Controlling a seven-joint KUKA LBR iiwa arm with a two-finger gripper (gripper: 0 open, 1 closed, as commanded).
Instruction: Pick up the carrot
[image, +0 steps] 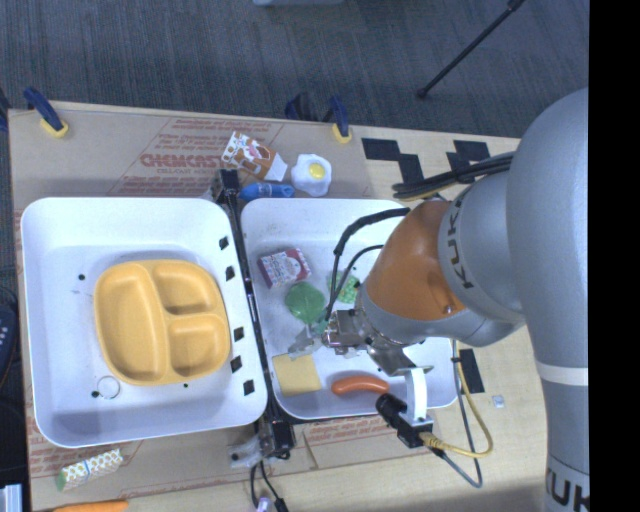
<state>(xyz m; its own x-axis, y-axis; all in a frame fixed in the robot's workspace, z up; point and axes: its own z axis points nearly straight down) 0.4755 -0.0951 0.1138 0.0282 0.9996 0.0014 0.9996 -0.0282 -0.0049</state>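
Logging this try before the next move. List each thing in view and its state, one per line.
carrot: lying flat near the front wall of the right bin, not lifted.
yellow plate: flat, right way up, in the left bin, its compartments bare.
cheese block: lying flat, left of the carrot.
green ball: resting mid-bin.
red packet: lying flat.
hand: low over the right bin, grip hidden.
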